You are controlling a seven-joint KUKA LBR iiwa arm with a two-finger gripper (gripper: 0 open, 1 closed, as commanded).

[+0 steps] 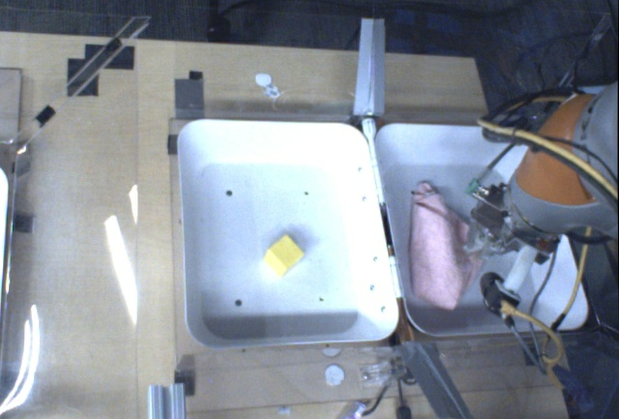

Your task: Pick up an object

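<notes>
Although the gripper (481, 235) hangs just right of the soft, light pink cloth (433, 248), its state is indiscernible; pinch a fold mid-cloth.

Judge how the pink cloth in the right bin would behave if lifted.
The pink cloth lies bunched in soft folds, so it is probably floppy and would drape or stretch out when lifted. It looks light. Pinched by one fold it may slip free, and one end rests against the right bin wall, where it may drag.
</notes>
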